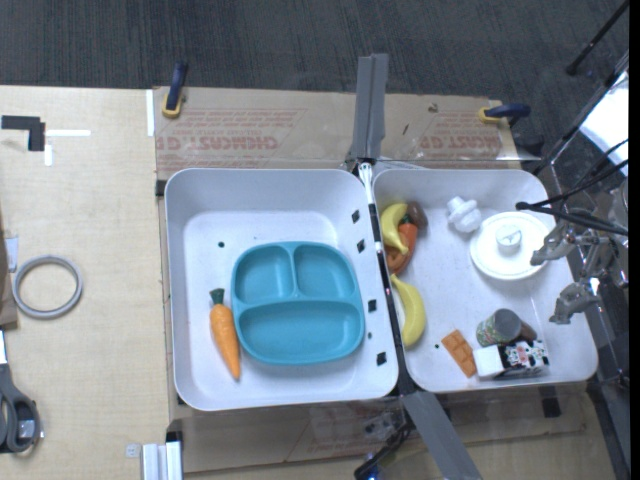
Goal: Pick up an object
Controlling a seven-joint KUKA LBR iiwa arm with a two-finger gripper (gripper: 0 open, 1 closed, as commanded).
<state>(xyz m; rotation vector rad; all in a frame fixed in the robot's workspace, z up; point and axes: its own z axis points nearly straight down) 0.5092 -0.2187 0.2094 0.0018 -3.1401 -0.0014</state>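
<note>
Two bins are seen side by side on the surface; no object is lifted, so the step is judged to be the approach, with target choice pending.

Left bin [185,268]: a carrot [226,340] lies just beside a blue plate [297,303], near the bin's left wall. The plate is flat and wide and is judged a poor target. The carrot is apart from other things and is judged the easier pick here.

Right bin [440,368]: two bananas [408,310] are pressed against the dividing wall, with an orange-red item [404,242] between them; its identity cannot be made out. Further right, a small white piece [462,213], a white disc [508,246], an orange block [458,352], a can [500,326] and a small box [512,358] are noted. Can and box are touching, so a clean grasp there is judged unlikely. The block lies free.

Next move, as judged: a descent over one isolated item (carrot or block) is called for, aligned across its narrow side and kept away from the bin walls.

Hard to read: grey metalwork [575,268] is seen at the right bin's right rim, partly cut off by the frame edge and tangled with dark cables. It cannot be told which part of it is the end effector, nor whether that is spread or pressed together. Nothing is seen pinched in it.
</note>
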